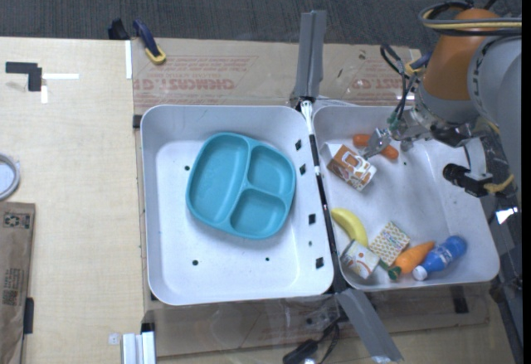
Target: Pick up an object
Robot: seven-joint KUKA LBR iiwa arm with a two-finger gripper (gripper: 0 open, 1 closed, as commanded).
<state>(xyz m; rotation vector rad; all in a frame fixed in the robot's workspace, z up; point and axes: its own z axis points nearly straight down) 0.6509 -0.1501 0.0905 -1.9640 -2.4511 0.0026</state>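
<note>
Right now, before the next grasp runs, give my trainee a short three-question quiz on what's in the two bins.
1. True or false: the blue divided plate lies in the left bin.
2. Which lies nearest the gripper? A) banana B) blue bottle C) small orange item
3. How many compartments does the plate have?

Key: 1 true. 2 C. 3 three.
</note>
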